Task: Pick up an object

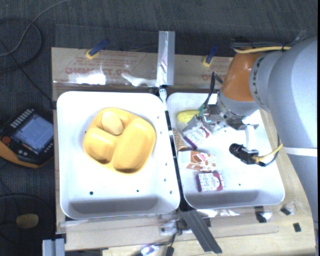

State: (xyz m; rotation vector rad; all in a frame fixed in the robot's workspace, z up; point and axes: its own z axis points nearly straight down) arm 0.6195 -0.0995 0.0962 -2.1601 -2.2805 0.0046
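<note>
Packets: you see three in the right bin (266, 193): a purple packet (196, 136), an orange packet (201, 160), a maroon packet (209, 181).
Gripper (209, 119): just above the purple packet; grip state you cannot tell.
Neighbours: a yellow object (185, 115) beside it; yellow foam pieces (119, 139) in the left bin (69, 159).

Grey arm (293, 89) reaching in from right

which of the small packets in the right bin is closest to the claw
The white and purple packet at the top of the group, right beside the claw. The orange packet and the dark red one lie farther toward the bin's front.
</note>
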